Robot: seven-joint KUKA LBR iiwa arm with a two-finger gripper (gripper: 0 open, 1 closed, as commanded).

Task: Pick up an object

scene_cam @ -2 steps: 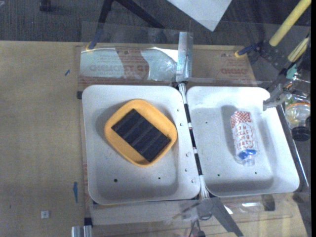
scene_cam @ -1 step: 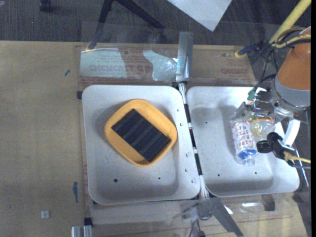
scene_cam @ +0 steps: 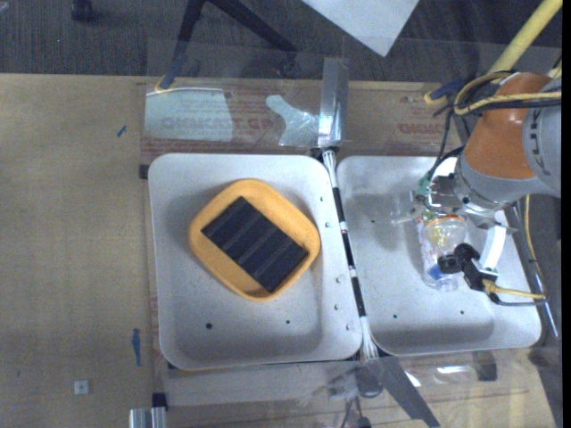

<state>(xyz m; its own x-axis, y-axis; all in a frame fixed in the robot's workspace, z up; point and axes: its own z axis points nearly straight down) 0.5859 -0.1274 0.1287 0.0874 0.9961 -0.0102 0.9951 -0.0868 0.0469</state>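
A rounded yellow-orange object [scene_cam: 254,239] with a black ribbed panel on top lies tilted in the middle of the left bin [scene_cam: 178,328]. My gripper [scene_cam: 442,252] hangs low over the right bin [scene_cam: 393,310], near its right side, below the arm's orange band [scene_cam: 500,145]. Under the gripper sits a small clear, shiny shape with a blue bit [scene_cam: 443,279] at its lower end; I cannot tell whether it is a separate object or part of the tool.
A raised divider [scene_cam: 348,257] separates the two bins. Cables [scene_cam: 508,292] trail from the wrist across the right bin's right edge. A clear plastic strip [scene_cam: 232,119] and a metal bracket [scene_cam: 334,101] lie behind the bins on the bench.
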